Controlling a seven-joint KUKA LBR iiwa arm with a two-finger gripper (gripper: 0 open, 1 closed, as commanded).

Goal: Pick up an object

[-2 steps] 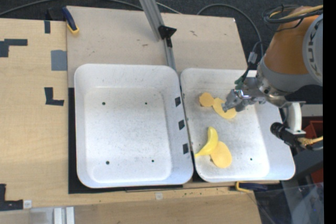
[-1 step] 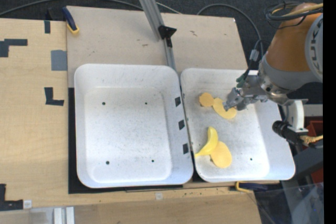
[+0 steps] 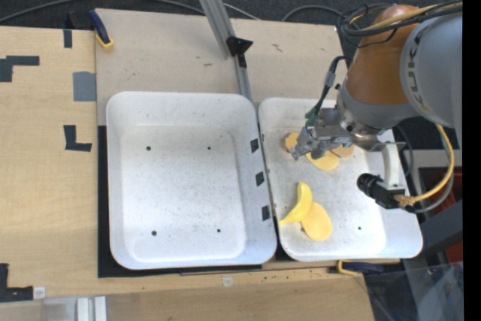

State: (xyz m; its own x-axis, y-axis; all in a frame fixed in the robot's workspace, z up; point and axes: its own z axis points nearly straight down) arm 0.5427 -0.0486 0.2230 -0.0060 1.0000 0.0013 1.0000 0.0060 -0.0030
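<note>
Bench [image 3: 173, 64] wooden, two white bins [image 3: 180, 177]; claw [image 3: 310, 146] state unclear, over yellow pieces [image 3: 325, 160].

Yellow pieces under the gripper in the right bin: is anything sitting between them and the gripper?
Nothing visible does. The gripper is down in the right bin directly over the upper yellow pieces, with no other item in between. A second yellow object lies apart, nearer the front, out of the way.

Yellow flat pieces [image 3: 325, 159] at right bin's upper middle; yellow curved object [image 3: 308, 212] lower.
</note>
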